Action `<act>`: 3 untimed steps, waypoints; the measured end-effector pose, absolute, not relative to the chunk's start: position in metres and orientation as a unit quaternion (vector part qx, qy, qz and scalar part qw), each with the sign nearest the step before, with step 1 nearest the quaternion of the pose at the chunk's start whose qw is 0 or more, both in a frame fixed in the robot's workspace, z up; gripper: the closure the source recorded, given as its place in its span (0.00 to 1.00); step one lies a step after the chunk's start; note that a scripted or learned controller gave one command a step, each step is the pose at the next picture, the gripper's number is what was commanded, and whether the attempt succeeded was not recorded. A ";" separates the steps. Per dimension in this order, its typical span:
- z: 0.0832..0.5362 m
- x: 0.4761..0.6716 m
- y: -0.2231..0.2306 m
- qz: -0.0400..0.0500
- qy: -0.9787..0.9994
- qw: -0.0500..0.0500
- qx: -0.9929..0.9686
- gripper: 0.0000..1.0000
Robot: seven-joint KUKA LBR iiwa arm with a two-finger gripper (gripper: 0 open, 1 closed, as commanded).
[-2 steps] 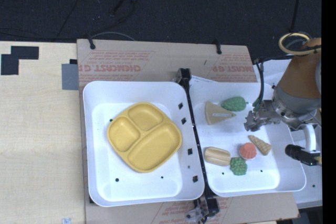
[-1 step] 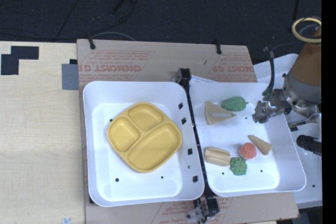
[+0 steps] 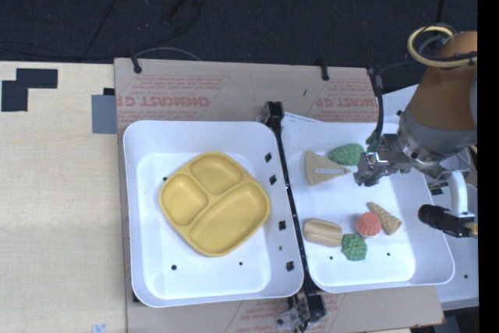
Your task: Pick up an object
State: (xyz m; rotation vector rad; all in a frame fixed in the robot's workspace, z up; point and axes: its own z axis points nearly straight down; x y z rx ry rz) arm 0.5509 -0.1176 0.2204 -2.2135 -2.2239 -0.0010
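The right bin [image 3: 405, 265] holds several toy food pieces: a tan wedge [image 3: 321, 167], a green leafy piece [image 3: 347, 154], a tan roll [image 3: 322, 232], a green broccoli-like piece [image 3: 354, 247], a red-orange round piece [image 3: 369, 224] and a small brown cone [image 3: 385, 217]. My gripper [image 3: 368, 175] hangs over the upper middle of that bin, just right of the wedge and the leafy piece. Nothing shows between its fingers, and their spacing is too small to read.
The left bin [image 3: 148, 261] holds a yellow three-compartment plate [image 3: 214, 203]. A black divider [image 3: 285, 199] runs between the two bins. The arm comes in over the right bin's far right side.
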 end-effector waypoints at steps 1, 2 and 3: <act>0.231 0.543 -0.065 0.000 -0.709 0.003 -0.705 1.00; 0.232 0.527 -0.011 0.001 -0.709 0.003 -0.705 1.00; 0.221 0.525 0.037 0.002 -0.709 0.003 -0.706 1.00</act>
